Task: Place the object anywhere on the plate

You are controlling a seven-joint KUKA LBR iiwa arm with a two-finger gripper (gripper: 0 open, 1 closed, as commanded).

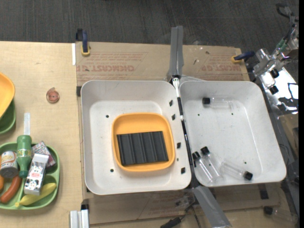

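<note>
Now you're facing slick vials (pixel 207 166) crowding the right bin's (pixel 228 137) front-left corner.
They're risking rolling loose before reaching the plate (pixel 142 119); I cannot tell the gripper's (pixel 273 68) state.

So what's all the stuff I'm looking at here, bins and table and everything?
white bins: two, side by side on the bench
plate: one, orange, in the left bin
ridged block: one, dark grey, on the plate
vials: about four, clear with black caps, in the right bin
green tray: one, holding toy food and a bottle, far left
yellow dish: one, left edge
arm: partly seen, upper right, outside the bins
</note>
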